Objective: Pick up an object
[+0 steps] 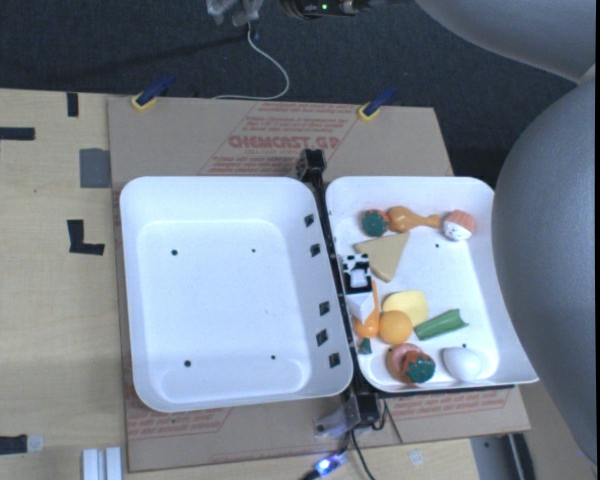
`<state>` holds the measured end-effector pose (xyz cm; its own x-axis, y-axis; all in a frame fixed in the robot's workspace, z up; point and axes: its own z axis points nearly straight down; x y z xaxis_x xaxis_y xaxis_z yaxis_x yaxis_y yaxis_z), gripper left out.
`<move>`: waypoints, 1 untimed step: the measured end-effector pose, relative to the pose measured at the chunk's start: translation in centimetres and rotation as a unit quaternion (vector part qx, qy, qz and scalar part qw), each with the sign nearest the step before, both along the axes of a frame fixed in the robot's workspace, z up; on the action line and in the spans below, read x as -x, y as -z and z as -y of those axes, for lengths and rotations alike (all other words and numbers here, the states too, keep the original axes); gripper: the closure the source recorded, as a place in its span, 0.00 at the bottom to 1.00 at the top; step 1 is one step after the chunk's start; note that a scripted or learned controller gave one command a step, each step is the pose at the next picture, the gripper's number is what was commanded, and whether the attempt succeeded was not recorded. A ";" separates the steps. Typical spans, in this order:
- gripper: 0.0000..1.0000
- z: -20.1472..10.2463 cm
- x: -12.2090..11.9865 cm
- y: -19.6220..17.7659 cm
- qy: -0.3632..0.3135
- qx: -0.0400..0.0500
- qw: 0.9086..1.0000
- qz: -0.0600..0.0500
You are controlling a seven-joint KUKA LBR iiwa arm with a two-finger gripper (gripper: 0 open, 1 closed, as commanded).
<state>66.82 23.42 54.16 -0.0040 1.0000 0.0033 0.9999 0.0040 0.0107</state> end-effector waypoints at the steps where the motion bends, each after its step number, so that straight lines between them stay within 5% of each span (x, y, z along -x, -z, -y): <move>1: 1.00 1.5 0.0 10.9 0.002 0.005 1.000 -0.012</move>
